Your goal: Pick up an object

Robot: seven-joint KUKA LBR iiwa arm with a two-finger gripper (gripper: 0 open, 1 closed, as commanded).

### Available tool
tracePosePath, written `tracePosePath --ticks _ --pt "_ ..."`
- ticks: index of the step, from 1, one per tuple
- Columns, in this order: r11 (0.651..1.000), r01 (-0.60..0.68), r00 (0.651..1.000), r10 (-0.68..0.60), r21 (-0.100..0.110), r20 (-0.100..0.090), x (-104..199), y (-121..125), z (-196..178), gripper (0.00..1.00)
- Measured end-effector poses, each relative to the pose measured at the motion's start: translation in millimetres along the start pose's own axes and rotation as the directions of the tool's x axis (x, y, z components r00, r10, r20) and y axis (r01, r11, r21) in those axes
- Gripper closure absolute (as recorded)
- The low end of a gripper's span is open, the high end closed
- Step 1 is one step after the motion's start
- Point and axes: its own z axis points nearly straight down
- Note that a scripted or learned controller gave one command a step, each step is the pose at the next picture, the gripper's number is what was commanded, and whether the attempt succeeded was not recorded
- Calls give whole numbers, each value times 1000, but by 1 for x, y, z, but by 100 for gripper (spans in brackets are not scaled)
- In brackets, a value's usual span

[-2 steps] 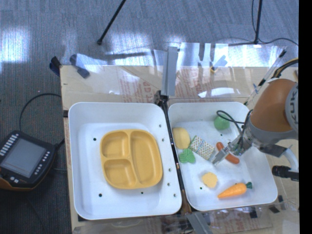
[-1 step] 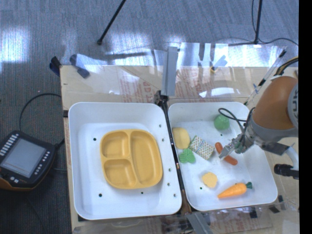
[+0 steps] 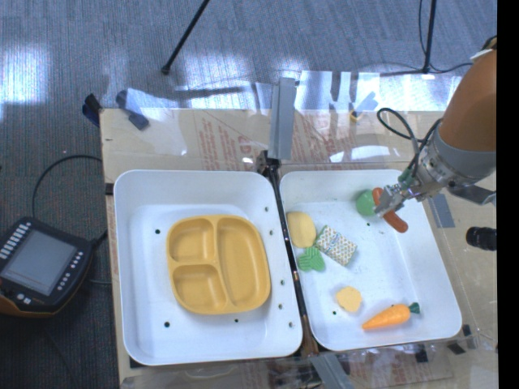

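Note:
My gripper (image 3: 390,200) hangs low over the far right part of the right bin (image 3: 422,278). A round green object (image 3: 366,203) lies just left of it, touching or nearly touching. A small red-orange piece (image 3: 396,222) sits right below the gripper; whether it is held cannot be told. Further left in the bin lie a pale yellow rounded fruit (image 3: 301,228), a patterned block (image 3: 336,245) and a green leafy piece (image 3: 310,259). A yellow slice (image 3: 349,299) and a carrot (image 3: 388,317) lie near the front.
The left bin (image 3: 138,217) holds a yellow divided plate (image 3: 219,263). A grey upright post (image 3: 282,124) stands behind the seam between the bins. A teach pendant (image 3: 39,263) lies on the floor at the left.

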Motion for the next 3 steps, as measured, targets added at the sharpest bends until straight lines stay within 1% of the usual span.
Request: tracePosePath --ticks 1,2,3 --pt "1000 -1 1000 1 8 -3 0 -2 4 0" --pt "999 24 1000 -24 21 -11 -44 -7 111 0" --pt "1000 18 1000 -18 1 0 19 20 145 0"
